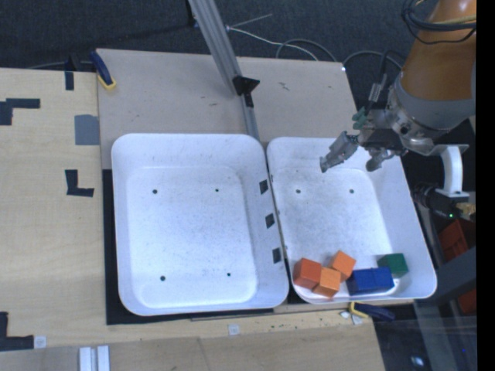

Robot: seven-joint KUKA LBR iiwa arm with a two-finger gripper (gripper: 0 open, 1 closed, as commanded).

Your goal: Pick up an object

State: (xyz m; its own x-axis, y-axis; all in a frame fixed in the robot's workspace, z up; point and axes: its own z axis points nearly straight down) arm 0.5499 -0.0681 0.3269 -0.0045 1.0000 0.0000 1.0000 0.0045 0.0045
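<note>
Hand [352, 154] hovers, fingers apart and empty, well above the blue block [370, 281]; best descend straight, straddling it clear of the orange cubes [325, 273].

A: Where is the gripper [354, 159]?

B: Above the far end of the right bin [309, 207], fingers apart with nothing between them. The orange band [445, 49] of the arm sits up at the far right.

A: And the objects?

B: All bunched at the near end of that bin. Three orange blocks [325, 273] touch one another; just right of them lies a blue block [370, 281], with a green block [394, 263] beside its far right corner.

A: The left bin [186, 222]?

B: Plain white, speckled floor. A slanted metal rail [224, 49] runs down from the far side to the gap between the bins.
</note>
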